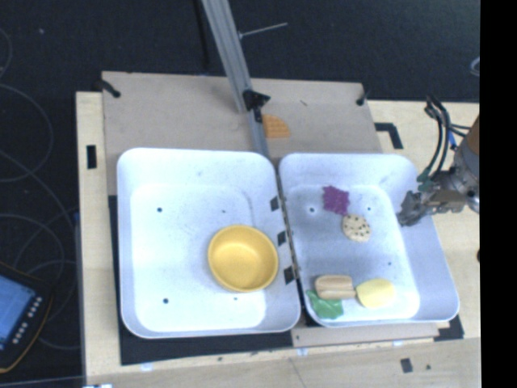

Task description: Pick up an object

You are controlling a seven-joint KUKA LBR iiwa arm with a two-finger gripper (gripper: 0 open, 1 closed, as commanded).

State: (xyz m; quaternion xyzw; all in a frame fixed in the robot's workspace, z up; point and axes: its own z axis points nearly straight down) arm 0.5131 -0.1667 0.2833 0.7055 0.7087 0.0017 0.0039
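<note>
The right bin (420, 253) holds a purple piece (335, 198), a speckled cookie (356, 228), a tan bread roll (334, 286), a yellow lemon-like lump (376, 293) and a green scrap (325, 305) at its front left corner. The left bin (153, 217) holds a yellow bowl (242, 258). My gripper (410, 209) hangs at the right bin's right rim, right of the cookie and apart from every object. Nothing is seen between its dark fingertips.
A grey metal post (230, 51) slants up from between the bins at the back. An orange patch (275, 127) lies on the board behind them. Cables (440, 136) trail near the arm at the right. A handheld screen (16, 314) sits at the lower left.
</note>
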